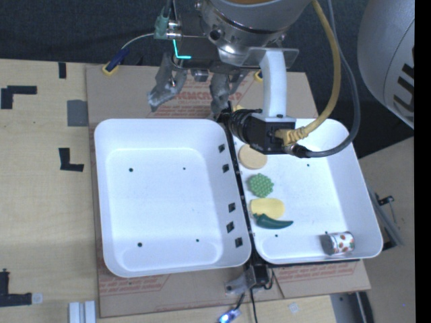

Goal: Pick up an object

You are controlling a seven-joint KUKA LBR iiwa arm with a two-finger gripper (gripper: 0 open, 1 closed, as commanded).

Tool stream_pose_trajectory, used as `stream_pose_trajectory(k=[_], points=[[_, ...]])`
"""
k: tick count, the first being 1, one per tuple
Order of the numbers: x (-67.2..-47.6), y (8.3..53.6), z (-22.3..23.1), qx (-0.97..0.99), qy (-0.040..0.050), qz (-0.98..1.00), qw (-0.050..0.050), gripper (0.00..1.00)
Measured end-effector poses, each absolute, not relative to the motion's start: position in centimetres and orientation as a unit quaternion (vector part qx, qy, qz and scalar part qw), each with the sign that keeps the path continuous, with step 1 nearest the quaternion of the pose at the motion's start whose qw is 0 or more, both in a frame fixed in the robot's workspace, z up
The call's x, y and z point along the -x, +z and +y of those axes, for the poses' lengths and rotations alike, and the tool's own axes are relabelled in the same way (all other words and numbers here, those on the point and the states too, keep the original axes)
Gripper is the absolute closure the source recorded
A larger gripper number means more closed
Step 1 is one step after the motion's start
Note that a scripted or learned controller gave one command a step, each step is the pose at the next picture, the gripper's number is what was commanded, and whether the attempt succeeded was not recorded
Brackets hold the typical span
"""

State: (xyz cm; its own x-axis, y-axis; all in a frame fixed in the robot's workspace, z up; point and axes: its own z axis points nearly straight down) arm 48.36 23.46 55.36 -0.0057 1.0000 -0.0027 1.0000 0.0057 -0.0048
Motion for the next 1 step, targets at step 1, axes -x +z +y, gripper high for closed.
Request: stream_pose_trajectory(k=[1], points=[[-48.37,56.37,23.53,0.704,0.0028,-0.710,0.001,1.00]])
